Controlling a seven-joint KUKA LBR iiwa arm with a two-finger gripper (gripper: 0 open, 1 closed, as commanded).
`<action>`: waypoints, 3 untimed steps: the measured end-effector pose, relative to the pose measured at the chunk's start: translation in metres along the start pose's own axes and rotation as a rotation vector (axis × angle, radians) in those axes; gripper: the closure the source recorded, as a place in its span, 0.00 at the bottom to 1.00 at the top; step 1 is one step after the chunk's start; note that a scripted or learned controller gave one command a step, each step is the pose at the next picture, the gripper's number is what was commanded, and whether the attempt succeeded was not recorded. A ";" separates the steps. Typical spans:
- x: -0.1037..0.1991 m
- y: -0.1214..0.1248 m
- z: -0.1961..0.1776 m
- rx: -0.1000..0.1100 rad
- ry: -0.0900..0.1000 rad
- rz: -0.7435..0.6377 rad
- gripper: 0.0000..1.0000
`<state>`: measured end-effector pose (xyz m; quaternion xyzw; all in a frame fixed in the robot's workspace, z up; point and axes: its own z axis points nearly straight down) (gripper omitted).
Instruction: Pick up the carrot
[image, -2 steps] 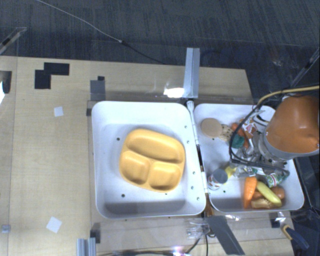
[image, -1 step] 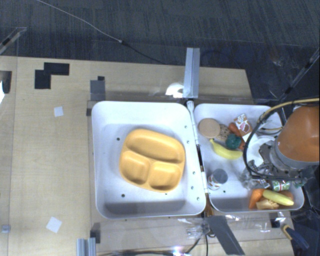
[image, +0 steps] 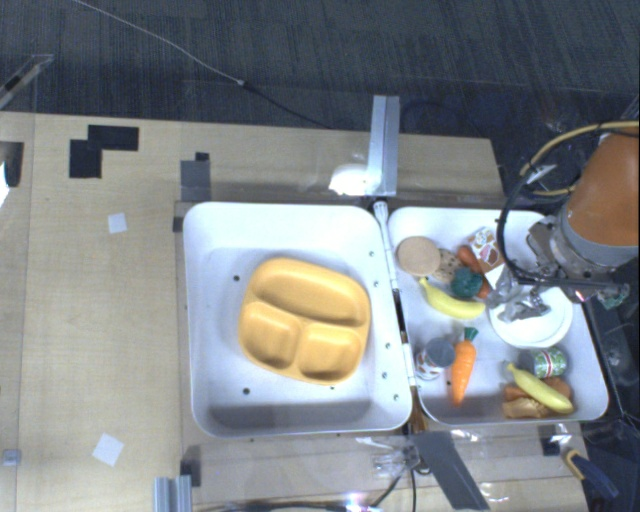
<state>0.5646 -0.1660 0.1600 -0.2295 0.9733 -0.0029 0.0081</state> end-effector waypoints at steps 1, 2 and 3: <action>0.002 0.001 0.003 -0.005 0.005 0.002 0.00; 0.018 0.069 0.053 0.004 -0.007 0.059 0.00; 0.017 0.103 0.070 -0.002 -0.002 0.087 0.00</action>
